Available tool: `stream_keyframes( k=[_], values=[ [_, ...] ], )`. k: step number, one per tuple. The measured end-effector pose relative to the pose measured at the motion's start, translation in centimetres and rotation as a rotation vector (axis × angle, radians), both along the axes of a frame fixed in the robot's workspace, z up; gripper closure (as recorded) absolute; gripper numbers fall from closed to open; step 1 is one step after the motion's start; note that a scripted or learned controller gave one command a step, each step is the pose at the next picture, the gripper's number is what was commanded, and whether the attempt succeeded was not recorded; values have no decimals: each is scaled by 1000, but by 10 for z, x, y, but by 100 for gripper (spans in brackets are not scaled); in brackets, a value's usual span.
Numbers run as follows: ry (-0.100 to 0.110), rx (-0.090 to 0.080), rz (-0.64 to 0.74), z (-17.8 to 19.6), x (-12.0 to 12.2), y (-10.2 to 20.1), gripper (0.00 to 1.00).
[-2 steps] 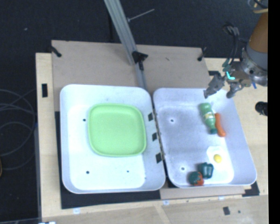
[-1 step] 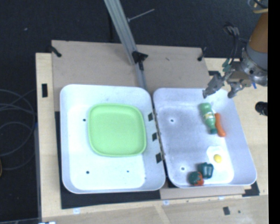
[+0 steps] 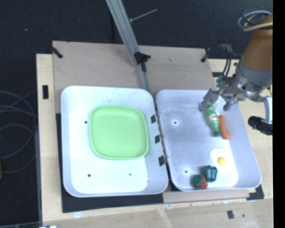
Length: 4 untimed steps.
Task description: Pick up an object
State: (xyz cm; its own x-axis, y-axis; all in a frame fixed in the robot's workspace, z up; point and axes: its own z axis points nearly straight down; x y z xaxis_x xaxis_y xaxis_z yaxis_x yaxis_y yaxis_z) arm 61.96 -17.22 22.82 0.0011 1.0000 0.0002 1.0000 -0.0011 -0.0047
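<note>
Camera view gives me no readable writing or labels. I count two white bins on the counter (image 3: 47,127): the left bin (image 3: 76,175) holds one green plate (image 3: 118,132); the right bin (image 3: 180,141) holds a green bottle (image 3: 211,119) touching an orange carrot (image 3: 223,127), a yellow piece (image 3: 221,161), and a dark green-and-red toy (image 3: 204,177) near its front edge. My pincer (image 3: 217,100) sits spread, gripping nothing, just above the bottle. Bare floor lies left of it.

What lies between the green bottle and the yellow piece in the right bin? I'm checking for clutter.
In the camera view, only bare white bin floor separates the green bottle from the yellow piece; the orange carrot lies beside the bottle.
</note>
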Motion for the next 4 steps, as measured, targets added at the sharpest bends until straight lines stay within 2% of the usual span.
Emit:
stream_keyframes(
  k=[1, 2, 3, 4],
  values=[
    [-2, 0, 0, -43, 2, 2, 0],
    [0, 0, 1, -103, 6, 5, 0],
    [-7, 0, 0, -89, 7, 5, 100],
    [-9, -1, 0, -46, 8, 0, 100]
  ],
)
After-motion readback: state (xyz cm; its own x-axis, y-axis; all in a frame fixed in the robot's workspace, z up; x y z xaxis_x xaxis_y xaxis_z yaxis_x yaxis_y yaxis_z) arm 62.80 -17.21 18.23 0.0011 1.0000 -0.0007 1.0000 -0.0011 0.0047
